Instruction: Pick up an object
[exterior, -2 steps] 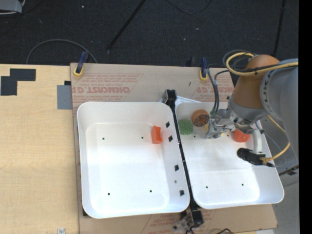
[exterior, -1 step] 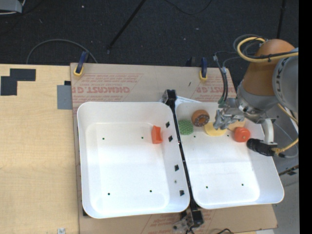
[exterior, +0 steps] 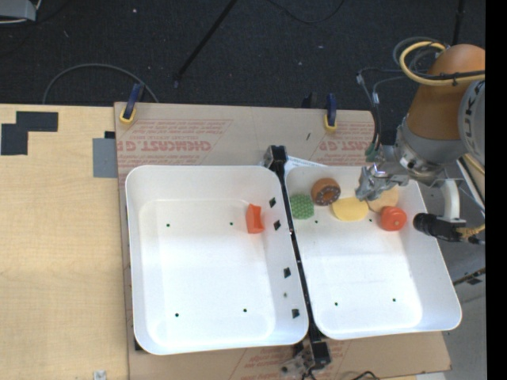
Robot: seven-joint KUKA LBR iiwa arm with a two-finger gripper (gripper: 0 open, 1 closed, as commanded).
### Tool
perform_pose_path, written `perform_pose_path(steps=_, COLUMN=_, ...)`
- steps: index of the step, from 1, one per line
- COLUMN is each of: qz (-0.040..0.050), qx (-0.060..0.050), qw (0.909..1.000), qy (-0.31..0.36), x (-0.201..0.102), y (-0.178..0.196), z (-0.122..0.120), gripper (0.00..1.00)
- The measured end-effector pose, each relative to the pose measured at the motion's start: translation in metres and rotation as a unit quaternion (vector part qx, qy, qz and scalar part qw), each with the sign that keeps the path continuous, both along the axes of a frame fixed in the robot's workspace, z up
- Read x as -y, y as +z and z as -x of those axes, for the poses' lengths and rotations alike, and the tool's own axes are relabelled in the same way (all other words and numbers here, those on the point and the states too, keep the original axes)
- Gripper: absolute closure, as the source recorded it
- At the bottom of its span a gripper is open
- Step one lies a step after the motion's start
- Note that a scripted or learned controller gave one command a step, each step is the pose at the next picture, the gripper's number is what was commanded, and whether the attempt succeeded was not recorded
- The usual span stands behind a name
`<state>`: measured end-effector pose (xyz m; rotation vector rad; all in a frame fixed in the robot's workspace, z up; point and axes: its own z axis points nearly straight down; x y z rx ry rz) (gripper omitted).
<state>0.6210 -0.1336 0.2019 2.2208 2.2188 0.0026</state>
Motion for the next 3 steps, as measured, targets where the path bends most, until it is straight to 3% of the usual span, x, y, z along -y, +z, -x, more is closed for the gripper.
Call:
perform_pose_path(steps=2, qz=-0.0008, qx=-0.002, qw=1.0000, qy=0.002, x=-0.108, y=0.023, z=0.000, gripper=1.00)
perform_pose_path(steps=3, qz=-0.0006, qx=-0.002, qw=1.0000, qy=0.002, x=-0.159, y=0.013, z=0.003, gripper=1.00)
